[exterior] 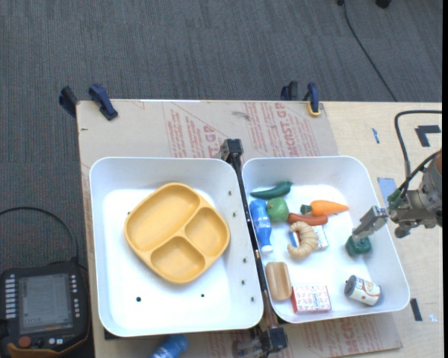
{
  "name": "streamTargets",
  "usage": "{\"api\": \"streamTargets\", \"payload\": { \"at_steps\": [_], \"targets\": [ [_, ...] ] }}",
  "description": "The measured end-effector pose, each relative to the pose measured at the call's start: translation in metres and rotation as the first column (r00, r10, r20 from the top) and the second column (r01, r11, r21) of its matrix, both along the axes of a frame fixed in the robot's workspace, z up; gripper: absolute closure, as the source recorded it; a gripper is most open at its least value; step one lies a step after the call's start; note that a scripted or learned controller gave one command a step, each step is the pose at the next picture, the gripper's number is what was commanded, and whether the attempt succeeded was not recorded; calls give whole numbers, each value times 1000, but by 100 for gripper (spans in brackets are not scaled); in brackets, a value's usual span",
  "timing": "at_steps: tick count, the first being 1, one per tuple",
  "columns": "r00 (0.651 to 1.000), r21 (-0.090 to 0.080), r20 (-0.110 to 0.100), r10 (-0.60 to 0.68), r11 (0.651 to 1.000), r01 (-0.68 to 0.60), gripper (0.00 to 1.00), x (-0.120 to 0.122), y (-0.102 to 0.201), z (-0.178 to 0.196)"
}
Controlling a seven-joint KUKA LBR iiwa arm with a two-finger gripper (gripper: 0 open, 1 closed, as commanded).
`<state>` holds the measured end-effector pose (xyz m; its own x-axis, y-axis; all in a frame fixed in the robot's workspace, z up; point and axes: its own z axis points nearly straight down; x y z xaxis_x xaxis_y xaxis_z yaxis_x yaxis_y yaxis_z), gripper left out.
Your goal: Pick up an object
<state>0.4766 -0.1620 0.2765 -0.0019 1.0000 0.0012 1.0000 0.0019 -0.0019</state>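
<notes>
1. The arm enters from the right edge and is cut off there, so little beyond the wrist is seen. The gripper (369,224) hangs over the right side of the right bin (381,192).
2. Whether the jaws are apart or together cannot be told; they are small and blurred.
3. A dark green object (358,245) lies in the right bin directly below the gripper. Contact cannot be confirmed, and its shape is hard to make out.
4. Also in the right bin: a carrot (328,207), a blue bottle (261,226), a green round item (278,209), a croissant-like piece (303,240), a hot dog bun (278,280), a red and white box (310,298) and a small can (362,290).
5. The left bin (104,200) holds a yellow divided plate (177,232).
6. At the lower edge of the surface (157,129), a blue item (168,346) is partly cut off.
</notes>
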Motion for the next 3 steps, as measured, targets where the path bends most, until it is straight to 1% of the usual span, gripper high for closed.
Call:
{"api": "streamTargets", "payload": {
  "at_steps": [1,2,3],
  "targets": [
    [1000,1,-1,-2,1000,2,0,9,-17,-77],
    [1000,1,0,-2,1000,2,0,59,-12,-168],
    [1000,-8,7,-6,1000,7,0,21,63,-185]
  ]
}}
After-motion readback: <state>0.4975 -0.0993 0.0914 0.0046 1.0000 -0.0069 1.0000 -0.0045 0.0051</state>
